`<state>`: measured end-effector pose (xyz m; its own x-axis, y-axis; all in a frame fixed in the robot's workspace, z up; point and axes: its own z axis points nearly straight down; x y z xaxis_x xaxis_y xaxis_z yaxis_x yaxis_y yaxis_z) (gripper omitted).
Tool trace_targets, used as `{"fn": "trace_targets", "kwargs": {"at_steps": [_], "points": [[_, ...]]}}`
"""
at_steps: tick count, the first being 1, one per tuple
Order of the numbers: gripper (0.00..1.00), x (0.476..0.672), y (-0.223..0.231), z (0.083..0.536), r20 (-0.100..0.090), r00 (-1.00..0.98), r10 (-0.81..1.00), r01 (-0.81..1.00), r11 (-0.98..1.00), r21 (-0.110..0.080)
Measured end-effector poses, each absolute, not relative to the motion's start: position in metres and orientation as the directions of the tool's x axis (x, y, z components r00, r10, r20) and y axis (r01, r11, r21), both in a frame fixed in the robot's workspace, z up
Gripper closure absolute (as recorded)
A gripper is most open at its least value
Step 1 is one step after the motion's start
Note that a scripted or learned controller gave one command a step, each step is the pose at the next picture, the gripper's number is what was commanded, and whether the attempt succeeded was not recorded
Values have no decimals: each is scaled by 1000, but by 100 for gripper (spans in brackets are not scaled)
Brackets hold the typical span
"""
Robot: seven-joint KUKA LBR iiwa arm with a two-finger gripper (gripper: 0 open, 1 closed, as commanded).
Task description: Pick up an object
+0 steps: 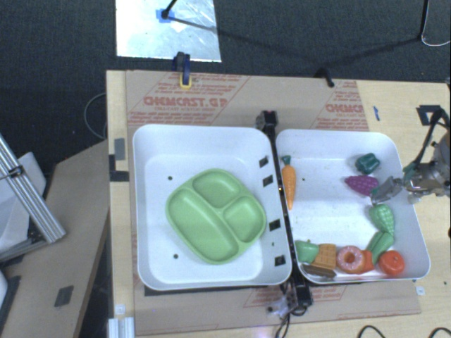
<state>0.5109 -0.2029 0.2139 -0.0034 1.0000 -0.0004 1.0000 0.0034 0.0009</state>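
The right bin (pixel 331 150) holds several toy foods. An orange carrot (pixel 287 182) lies along its left wall. A dark teal pepper (pixel 367 163) and purple grapes (pixel 361 184) lie near the right wall, with a green corn cob (pixel 384 218) below them. Along the front wall sit a green vegetable (pixel 306 249), a tan cracker (pixel 325 255), a pink donut (pixel 350 258), a green pod (pixel 380 243) and a red tomato (pixel 392 261). My gripper (pixel 385 189) reaches in from the right edge, just right of the grapes and above the corn. Nothing is visibly held.
The left bin (pixel 151 160) holds a light green divided plate (pixel 215 215). A black divider with clips (pixel 276 189) runs between the bins. The bins rest on a cardboard sheet (pixel 211 101). Metal framing (pixel 25 203) stands at the far left.
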Motion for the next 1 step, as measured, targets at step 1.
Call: {"fn": "trace_targets", "kwargs": {"at_steps": [1], "points": [[0,515,-193,158,2,-3,1000,1000,3,-3]]}}
